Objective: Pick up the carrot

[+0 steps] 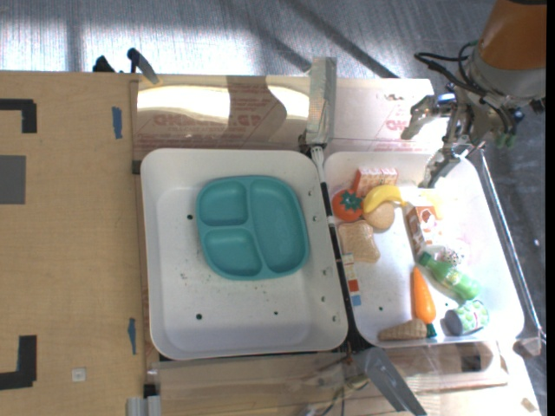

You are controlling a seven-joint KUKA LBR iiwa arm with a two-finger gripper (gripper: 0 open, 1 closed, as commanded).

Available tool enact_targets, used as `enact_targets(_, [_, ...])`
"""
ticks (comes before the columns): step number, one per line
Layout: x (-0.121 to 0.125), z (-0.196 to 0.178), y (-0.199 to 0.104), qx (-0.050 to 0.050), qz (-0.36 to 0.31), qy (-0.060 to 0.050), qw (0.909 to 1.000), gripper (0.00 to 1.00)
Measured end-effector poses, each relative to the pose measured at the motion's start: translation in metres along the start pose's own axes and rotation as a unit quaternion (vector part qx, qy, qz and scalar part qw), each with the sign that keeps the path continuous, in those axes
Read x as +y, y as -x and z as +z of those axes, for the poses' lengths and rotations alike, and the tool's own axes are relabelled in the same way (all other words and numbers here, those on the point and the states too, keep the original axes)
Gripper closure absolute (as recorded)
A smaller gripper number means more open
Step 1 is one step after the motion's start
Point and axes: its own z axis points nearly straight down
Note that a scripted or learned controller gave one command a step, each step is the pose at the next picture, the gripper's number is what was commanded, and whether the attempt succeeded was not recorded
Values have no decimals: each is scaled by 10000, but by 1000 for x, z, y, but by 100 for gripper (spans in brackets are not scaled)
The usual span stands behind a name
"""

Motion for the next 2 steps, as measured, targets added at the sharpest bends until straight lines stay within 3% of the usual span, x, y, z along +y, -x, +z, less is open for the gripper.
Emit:
enact_targets(1, [2, 83, -51, 41, 298, 8, 9995, 0])
enact_targets(2, [-16, 173, -125, -20, 763, -1, 9971, 0])
